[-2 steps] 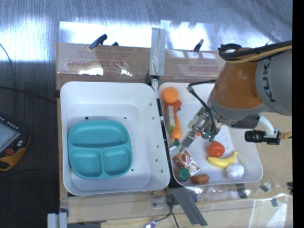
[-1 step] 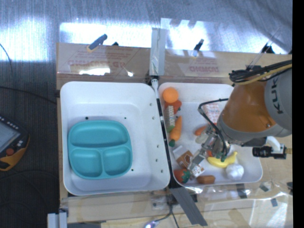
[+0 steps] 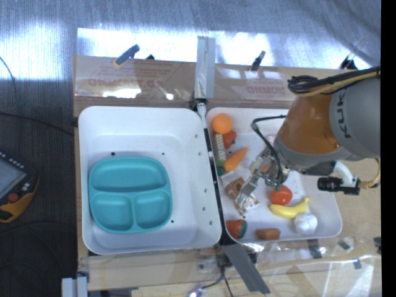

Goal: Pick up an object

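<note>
Carefully lower the two-finger gripper [image 3: 249, 193], just left of the round red plastic tomato [image 3: 280, 195], onto the brown ridged toy piece [image 3: 233, 187] further left of that tomato; centre first. Open or shut now: impossible to tell.

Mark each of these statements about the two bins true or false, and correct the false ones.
1. A teal divided plate lies in the left bin. True.
2. The banana lies in the left bin. False: it lies in the right bin, near the tomato.
3. The orange sits at the right bin's far end. True.
4. The gripper hangs over the teal plate. False: it is over the right bin, among the toy foods.
</note>
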